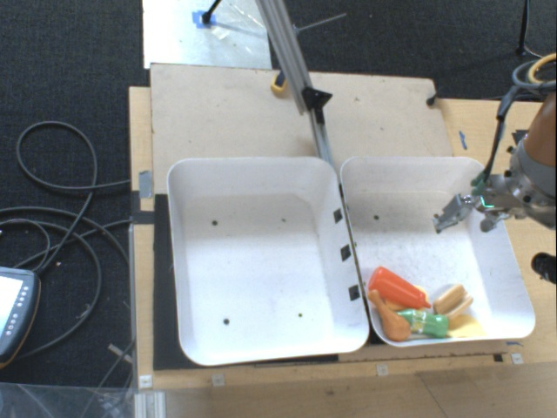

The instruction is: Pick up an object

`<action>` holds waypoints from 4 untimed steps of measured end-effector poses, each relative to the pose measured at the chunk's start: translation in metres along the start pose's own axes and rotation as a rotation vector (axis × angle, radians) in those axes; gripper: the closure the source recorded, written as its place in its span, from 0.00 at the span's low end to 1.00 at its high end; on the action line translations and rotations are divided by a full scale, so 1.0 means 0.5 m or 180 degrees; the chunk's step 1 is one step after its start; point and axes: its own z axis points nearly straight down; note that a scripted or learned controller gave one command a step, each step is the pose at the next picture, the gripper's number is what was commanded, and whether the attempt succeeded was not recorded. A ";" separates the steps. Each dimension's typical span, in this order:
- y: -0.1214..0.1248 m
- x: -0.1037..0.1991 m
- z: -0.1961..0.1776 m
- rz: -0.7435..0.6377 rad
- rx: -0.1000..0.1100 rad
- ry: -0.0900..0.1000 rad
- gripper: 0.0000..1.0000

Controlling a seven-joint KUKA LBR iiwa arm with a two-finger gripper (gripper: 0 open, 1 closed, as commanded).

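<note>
The bench (374, 111) is the biggest thing here, a pale board with dark carpet around it and loose black cables (52, 190) looping on the floor at the left. A slanted metal pole (287, 37) crosses the top of the scene and comes down to where the two bins meet.

On the bench the left bin (187, 259) sits wide and white, touching the right bin (513, 307) along their shared wall, which carries a few small black tabs.

The arm (538, 159) comes in from the right, grey with a bit of orange showing at its upper edge, and a hose curling above it. Its gripper (454, 213) hangs over the upper right part of the right bin, pointing toward the bin's middle. From where I stand I cannot tell how its tip is set, and I see nothing carried there.

The objects to pick are all bunched in the near corner of the right bin, well apart from the gripper. An orange piece (399, 287) lies nearest the divider, tilted. Just below it a tan, drumstick-shaped piece (390, 318) touches it. A small green item (428, 323) lies beside those, and a pale bun-like piece (452, 300) rests against the green one on its right side.
</note>
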 end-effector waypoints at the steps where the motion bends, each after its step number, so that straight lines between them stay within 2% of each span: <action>1: 0.002 0.000 -0.004 0.0003 -0.0014 -0.0003 0.00; 3: 0.007 -0.015 0.169 0.0014 -0.0001 -0.0001 0.00; 4: -0.009 -0.026 0.265 0.0015 0.0004 0.0000 0.00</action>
